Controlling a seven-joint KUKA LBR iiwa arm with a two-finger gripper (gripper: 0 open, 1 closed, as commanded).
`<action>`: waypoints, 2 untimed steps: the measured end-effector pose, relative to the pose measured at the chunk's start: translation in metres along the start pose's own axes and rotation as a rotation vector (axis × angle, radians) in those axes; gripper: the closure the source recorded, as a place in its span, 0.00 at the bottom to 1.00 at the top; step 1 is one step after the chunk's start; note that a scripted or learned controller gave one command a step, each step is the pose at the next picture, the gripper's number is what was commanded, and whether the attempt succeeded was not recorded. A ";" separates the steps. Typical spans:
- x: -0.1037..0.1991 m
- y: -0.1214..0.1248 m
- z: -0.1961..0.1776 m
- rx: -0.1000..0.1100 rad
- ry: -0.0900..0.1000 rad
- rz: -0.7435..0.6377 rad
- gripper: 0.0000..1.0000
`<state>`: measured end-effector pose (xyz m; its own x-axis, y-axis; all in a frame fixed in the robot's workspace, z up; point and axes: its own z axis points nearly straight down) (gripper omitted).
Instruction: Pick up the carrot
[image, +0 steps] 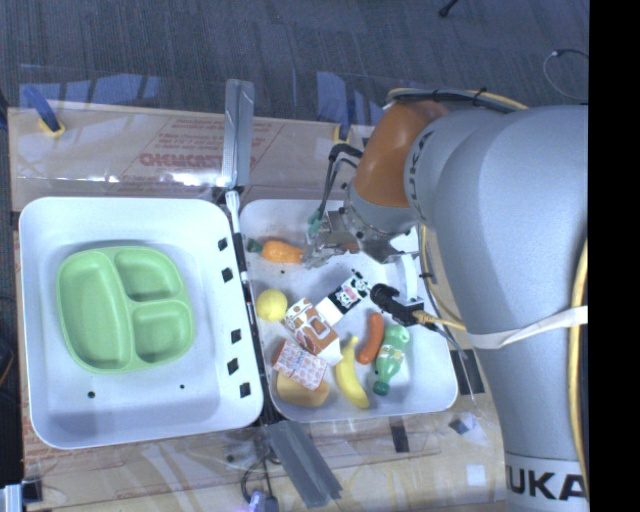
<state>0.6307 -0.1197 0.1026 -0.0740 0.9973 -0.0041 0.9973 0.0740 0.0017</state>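
Gripper (322, 238) is down at the carrot (282, 252) near the right bin's far-left corner, finger state unclear; small, smooth, likely slippery, so pinch mid-body.

We look down at a slant from one fixed camera above the bench (120, 140), near enough that both white bins (40, 330) and the arm (500, 220) at right fill our view.
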 end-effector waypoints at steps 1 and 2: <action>0.000 0.000 0.000 0.000 0.000 0.000 0.00; 0.000 0.000 0.000 0.000 0.000 0.000 0.00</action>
<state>0.6306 -0.1196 0.1026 -0.0743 0.9972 -0.0040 0.9972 0.0743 0.0015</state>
